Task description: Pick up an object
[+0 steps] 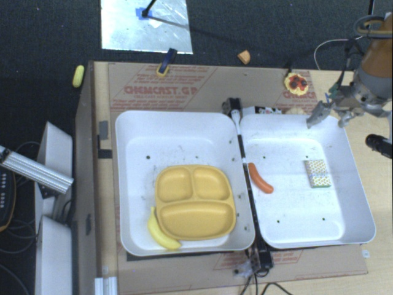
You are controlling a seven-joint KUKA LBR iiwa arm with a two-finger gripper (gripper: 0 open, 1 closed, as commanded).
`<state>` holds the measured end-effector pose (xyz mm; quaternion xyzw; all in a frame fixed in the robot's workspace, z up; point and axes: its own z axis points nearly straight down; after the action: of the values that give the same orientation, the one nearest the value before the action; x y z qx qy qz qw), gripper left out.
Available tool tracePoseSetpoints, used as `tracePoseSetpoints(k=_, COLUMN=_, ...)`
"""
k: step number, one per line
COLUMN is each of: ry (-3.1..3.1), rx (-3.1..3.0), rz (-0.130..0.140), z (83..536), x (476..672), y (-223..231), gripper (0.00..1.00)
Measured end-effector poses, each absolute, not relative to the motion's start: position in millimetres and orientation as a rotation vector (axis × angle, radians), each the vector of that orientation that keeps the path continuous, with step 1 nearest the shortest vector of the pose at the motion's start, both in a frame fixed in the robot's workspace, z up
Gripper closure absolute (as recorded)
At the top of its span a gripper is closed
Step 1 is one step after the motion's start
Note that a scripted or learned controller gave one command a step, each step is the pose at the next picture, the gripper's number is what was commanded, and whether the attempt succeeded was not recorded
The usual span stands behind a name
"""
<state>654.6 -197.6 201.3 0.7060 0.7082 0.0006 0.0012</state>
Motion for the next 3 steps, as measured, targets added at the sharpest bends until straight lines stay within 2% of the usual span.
tracePoseSetpoints(k=1, ry=2.227, rx=2.216, rz=0.001, z=147.1, x=609.0, y=-140.3, gripper=0.0)
tracePoseSetpoints(k=2, ry=2.223, rx=2.22, rz=0.001, z=84.0, x=572.2, y=-114.0, gripper=0.0)
tracePoseSetpoints(k=3, ry=2.232, rx=2.219, rz=0.008, z=85.0, x=519.8, y=-202.7, gripper=0.0)
